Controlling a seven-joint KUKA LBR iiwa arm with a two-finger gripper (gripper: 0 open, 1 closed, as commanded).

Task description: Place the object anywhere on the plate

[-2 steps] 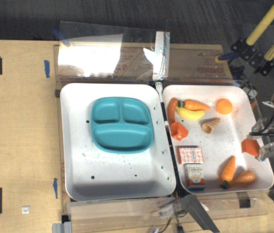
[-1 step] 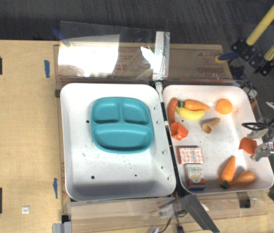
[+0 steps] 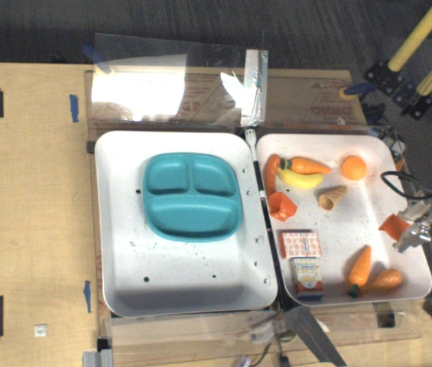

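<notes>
Plate (image 3: 193, 196) lies far from gripper (image 3: 413, 234).

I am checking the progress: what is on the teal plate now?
The teal divided plate in the left bin has nothing on its three compartments. The bin floor beneath it is covered.

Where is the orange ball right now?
The orange ball sits in the right bin, near its far right corner, just right of the banana.
</notes>
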